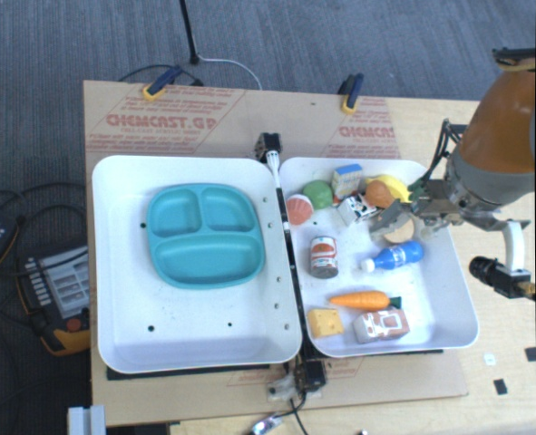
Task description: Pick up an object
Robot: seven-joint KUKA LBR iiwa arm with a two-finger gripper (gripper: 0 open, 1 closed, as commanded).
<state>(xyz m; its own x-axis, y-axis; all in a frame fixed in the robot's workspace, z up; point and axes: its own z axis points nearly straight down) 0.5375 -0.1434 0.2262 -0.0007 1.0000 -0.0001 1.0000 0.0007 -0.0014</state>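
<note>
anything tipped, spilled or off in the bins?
No spill or damage. The blue bottle and the carrot lie on their sides in the right bin, and the small can leans. That fits a loose jumble. The teal tray lies flat in the left bin.

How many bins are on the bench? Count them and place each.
2. The left bin holds a teal tray. The right bin holds the small items, with the arm over its far right side.

One fixed camera above the bench (113, 98) — slanted view down on both bins (104, 243).
</note>
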